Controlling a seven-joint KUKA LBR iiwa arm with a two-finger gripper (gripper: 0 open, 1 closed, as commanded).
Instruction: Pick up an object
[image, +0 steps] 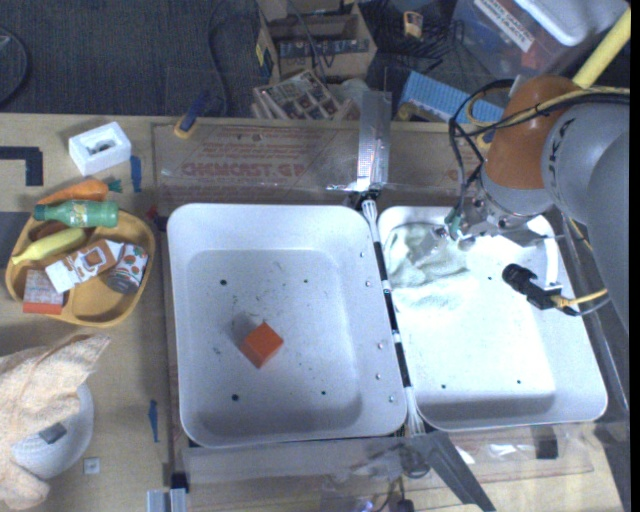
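An orange cube (262, 344) lies on the floor of the left bin (200, 250), a little left of its middle. In the right bin (560, 390) a pale, crumpled translucent thing (420, 258) rests in the far left corner. The arm comes in from the upper right, and its gripper (456, 228) hangs low over that bin's far edge, just right of the pale thing. The wrist and orange band cover most of the gripper from above. Whether it touches the pale thing is unclear.
A black cable fitting (528, 281) hangs off the arm over the right bin. Left of the bins stands a wooden bowl (100, 305) with toy food and a green bottle (78, 213). A beige cloth (50, 400) lies at the bottom left. Boxes and cables crowd the back.
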